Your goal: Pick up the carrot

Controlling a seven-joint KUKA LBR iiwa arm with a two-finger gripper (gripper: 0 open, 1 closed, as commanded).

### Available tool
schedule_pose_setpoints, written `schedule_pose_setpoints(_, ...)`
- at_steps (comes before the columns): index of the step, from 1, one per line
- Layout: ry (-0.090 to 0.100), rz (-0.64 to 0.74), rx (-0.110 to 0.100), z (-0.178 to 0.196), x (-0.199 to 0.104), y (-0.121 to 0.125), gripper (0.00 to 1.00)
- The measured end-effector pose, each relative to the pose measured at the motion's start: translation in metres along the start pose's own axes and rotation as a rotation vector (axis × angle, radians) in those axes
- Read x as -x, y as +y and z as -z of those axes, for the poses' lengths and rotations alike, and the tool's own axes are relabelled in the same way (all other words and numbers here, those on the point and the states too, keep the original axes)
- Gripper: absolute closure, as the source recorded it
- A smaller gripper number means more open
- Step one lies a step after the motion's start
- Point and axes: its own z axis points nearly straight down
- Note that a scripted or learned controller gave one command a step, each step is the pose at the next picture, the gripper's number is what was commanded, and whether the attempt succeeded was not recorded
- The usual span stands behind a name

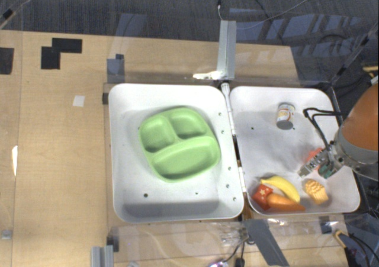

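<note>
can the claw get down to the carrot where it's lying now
Probably yes, though it's tight. The claw hovers just up-right of the carrot, with open space above. But the banana and a red item press against it near the bin wall.

Grey arm (360,154) with an orange band — black cable looping off the wrist

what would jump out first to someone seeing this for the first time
The green tray stands out most, lying alone in the left bin. Next comes the food in the right bin's near corner: a banana, a carrot just in front of it, and a yellow piece beside them. The tool sits above that food at the bin's right side, under the arm's orange band.
</note>
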Motion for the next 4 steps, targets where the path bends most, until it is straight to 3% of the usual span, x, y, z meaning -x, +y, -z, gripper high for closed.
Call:
schedule_pose_setpoints(1, -0.006, -0.286, 0.004, -0.024, -0.022, 0.018, 1.00)
schedule_pose_setpoints(2, -0.014, 0.177, 0.005, -0.023, -0.020, 0.029, 1.00)
schedule_pose_setpoints(3, -0.015, 0.042, 0.008, -0.023, -0.028, 0.034, 1.00)
schedule_pose_setpoints(4, 0.000, 0.288, 0.000, 0.012, 0.018, -0.014, 1.00)
